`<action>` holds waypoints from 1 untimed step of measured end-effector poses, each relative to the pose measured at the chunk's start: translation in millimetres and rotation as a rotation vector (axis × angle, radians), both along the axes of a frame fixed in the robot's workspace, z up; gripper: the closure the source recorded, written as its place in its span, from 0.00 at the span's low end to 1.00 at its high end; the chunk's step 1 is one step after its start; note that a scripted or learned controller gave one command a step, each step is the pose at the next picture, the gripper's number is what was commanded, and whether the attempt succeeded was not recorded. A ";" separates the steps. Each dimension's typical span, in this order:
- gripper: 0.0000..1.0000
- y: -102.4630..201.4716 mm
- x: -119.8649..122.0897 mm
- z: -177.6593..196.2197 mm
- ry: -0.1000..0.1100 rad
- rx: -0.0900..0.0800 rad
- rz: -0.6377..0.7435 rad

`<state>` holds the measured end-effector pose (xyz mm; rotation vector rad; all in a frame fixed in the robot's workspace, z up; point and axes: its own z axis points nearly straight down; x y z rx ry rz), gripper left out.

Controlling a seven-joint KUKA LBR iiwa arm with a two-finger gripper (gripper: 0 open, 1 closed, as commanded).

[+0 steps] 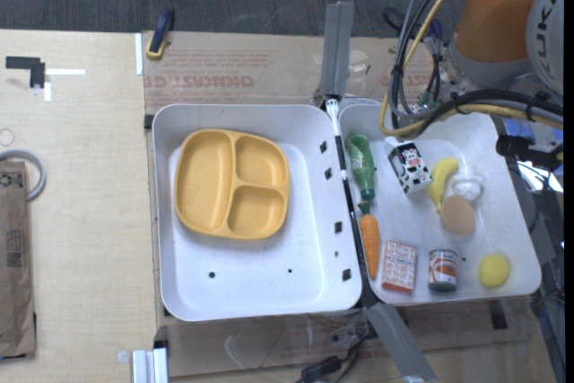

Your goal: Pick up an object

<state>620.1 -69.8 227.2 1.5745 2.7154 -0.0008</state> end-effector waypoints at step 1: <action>1.00 -60.8 -3.8 101.6 0.000 -0.002 0.341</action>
